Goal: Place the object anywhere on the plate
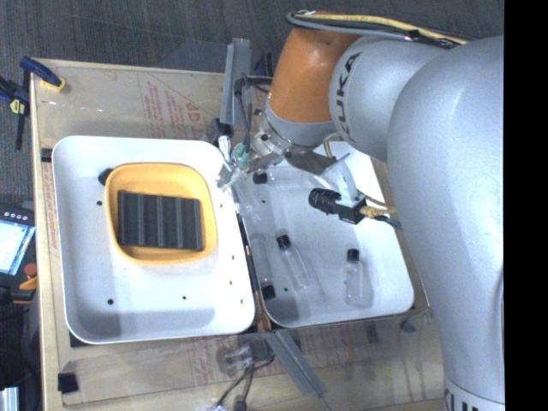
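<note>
Gripper (235, 163) low over the seam between the two bins, its state impossible to tell.

The gripper hangs below the arm's orange band (310, 75) at the far inner corner of the right bin (390, 291), just beside the left bin's (73, 229) rim, and the view is too cluttered there to tell whether it holds anything. The yellow plate (158, 182), with its dark ribbed centre, lies in the left bin, beside the gripper on the side away from the arm and slightly nearer the camera. Two clear vials sit on the right bin's floor, nearer the camera than the gripper: one vial (291, 259) close to the middle, the other vial (355, 276) toward the arm's side. Both bins rest on the wooden counter (128, 84).
</note>
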